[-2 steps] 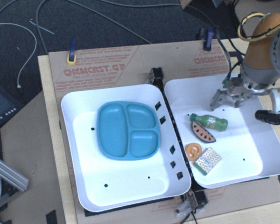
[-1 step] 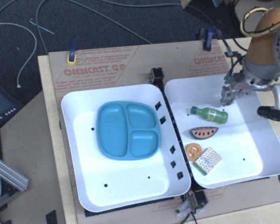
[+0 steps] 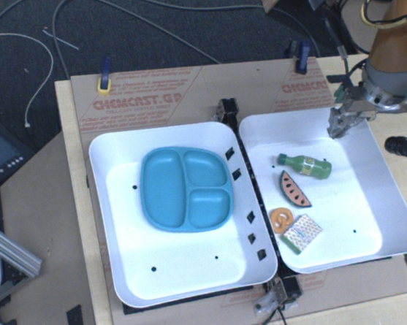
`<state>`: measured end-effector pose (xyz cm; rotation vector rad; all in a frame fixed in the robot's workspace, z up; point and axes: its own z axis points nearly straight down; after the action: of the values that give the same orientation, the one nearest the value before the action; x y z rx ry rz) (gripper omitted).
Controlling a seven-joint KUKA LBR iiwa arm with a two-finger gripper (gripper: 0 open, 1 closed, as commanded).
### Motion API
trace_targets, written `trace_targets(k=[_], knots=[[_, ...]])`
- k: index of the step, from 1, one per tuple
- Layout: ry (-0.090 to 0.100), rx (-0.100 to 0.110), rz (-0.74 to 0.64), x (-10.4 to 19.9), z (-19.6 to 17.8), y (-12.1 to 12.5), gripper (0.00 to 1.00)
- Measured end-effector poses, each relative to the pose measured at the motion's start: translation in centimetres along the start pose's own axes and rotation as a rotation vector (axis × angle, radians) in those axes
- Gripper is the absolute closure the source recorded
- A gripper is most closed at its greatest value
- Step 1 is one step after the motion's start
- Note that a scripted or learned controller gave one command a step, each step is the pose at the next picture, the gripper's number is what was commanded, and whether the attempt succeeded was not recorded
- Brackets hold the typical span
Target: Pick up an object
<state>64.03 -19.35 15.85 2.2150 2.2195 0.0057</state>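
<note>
Surface [image 3: 179,80]: pale board carrying both bins; printed cardboard liner along its 12 o'clock edge, with two blue clamps.

Left bin [image 3: 117,205]: shallow, white, touching the right bin along the centre seam.

Right bin [image 3: 370,196]: shallow, white; holds all four small items, grouped toward its 9 o'clock side.

Arm [image 3: 394,46]: grey with an orange band, entering from 3 o'clock and standing over the right bin's 1 o'clock corner.

Blue divided tray [image 3: 186,188]: three compartments, lying flat in the middle of the left bin.

Pincer [image 3: 342,125]: hangs at the right bin's 1 o'clock rim, well apart from every item. Whether it is parted or closed cannot be told from this angle; nothing is visible in it.

Green bottle [image 3: 305,165]: on its side, at 12 o'clock of the item group, nearest the pincer, which lies toward 2 o'clock from it.

Watermelon slice [image 3: 294,189]: flat, just at 6 o'clock of the bottle.

Patterned packet [image 3: 303,233]: flat, at 6 o'clock of the group.

Pretzel [image 3: 281,219]: just beside the packet, at its 10 o'clock.

Progress: judged early. No item is lifted; all rest on the bin floor. Still left: choosing a target, travelling toward 8 o'clock, descending, closing and raising.
</note>
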Motion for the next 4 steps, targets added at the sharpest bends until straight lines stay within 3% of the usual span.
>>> trace_targets(k=[1,2,4], knots=[[-0.001,0.000,0.001,-0.5,-4.6,0.0,1.00],[0.001,0.003,0.001,-0.5,-6.3,0.1,1.00],[0.003,0.007,-0.003,9.5,-7.5,0.9,1.00]])
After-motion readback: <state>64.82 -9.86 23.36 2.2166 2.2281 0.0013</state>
